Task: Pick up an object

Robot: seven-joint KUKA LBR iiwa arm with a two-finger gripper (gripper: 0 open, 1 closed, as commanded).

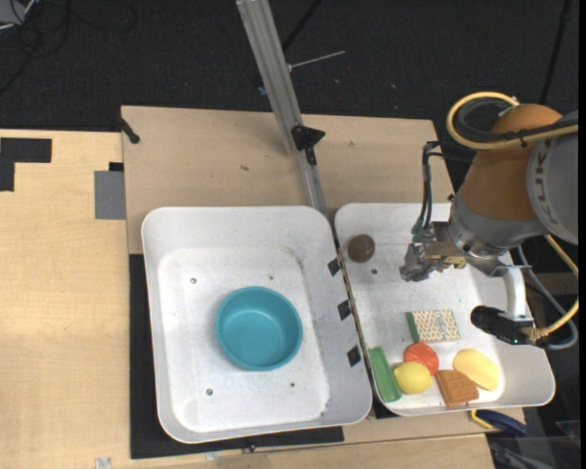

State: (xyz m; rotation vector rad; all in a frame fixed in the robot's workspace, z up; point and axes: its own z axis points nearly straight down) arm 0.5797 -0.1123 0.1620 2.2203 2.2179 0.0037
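Apparently the pincer (419, 264) is hovering over the right bin (391, 225), holding nothing visible (how far open, I cannot tell). Candidate objects are lying nearby: a brown ball (360, 248), a patterned block (435, 324). Next comes descending onto one.

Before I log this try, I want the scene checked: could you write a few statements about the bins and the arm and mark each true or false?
1. The teal bowl sits in the left bin. True.
2. The brown ball lies in the left bin. False: it lies in the right bin, near its far left corner.
3. The pincer holds the yellow lemon-like fruit. False: the fruit lies at the near end of the right bin, apart from the pincer.
4. The green stick-shaped piece lies beside the yellow ball. True.
5. The pincer hangs over the right bin. True.
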